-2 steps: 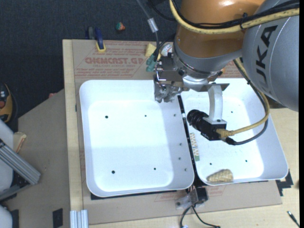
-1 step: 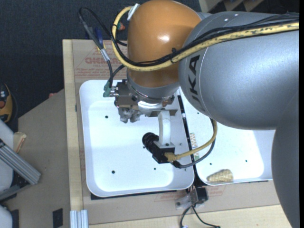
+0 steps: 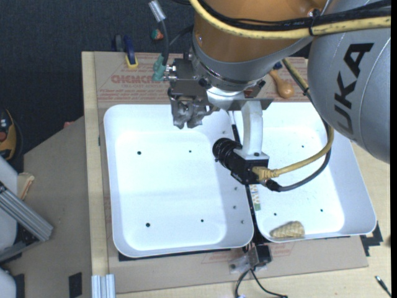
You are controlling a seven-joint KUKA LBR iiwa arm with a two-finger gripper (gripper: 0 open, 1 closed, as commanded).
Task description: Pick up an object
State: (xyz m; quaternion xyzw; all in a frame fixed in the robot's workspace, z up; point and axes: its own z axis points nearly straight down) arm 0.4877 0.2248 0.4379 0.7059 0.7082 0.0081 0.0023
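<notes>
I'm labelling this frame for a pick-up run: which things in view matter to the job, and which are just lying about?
For the job:
- gripper, over the left bin
- tan object in the right bin

Lying about:
- wooden handle behind the bins
- blue and yellow clamp at the board's back edge

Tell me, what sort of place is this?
Probably a robotics lab: a big arm marked KUKA hangs over two white bins on a bench, trailing cables, with one small tan object to pick.
</notes>
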